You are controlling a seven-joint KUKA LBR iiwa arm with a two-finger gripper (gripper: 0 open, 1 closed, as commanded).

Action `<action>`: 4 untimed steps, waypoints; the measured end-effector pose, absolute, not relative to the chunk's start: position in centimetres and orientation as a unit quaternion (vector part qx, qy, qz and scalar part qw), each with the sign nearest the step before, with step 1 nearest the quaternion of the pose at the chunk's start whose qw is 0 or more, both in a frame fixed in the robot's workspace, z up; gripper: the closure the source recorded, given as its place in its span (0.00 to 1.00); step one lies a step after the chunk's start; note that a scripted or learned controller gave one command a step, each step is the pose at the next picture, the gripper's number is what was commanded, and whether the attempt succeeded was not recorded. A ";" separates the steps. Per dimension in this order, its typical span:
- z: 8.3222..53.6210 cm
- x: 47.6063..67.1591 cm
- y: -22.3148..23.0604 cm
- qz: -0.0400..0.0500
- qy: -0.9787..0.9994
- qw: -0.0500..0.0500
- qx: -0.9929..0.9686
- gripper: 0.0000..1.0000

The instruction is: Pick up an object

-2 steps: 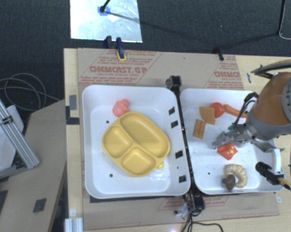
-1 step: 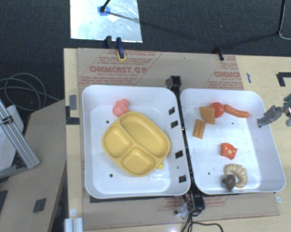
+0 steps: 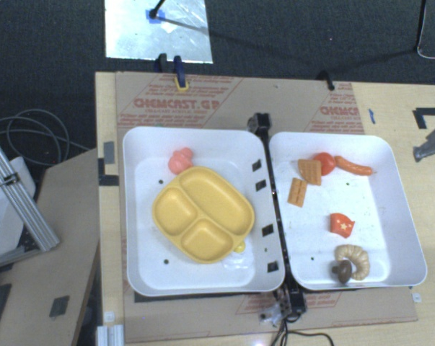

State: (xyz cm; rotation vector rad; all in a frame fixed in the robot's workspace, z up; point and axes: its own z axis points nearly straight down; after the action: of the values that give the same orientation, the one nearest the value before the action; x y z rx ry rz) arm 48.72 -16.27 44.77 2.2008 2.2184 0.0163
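Here two bins: the left bin [image 3: 141,265] holds one yellow tray [image 3: 203,213] and one pink toy [image 3: 179,160]; the right bin [image 3: 397,215] holds six food toys. The pincer [image 3: 431,144] sits at the right edge, its state unclear.

Robotics lab, bench [image 3: 397,99] with two white bins [image 3: 141,193], aluminium frame [image 3: 15,193], loose cables [image 3: 37,132], dark carpet [image 3: 44,34]

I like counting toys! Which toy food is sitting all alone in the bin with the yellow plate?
The pink toy food, just above the yellow plate in the left bin. The other pieces all lie in the right bin.
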 end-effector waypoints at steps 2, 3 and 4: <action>53.0 53.2 -4.7 0.005 0.713 0.004 0.701 1.00; 53.3 53.6 6.6 0.003 0.713 0.001 0.701 1.00; 54.4 53.6 5.9 0.003 0.710 0.002 0.704 1.00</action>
State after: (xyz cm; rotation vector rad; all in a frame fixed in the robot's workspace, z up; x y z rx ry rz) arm 53.65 5.90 54.39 2.2102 2.2265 0.0093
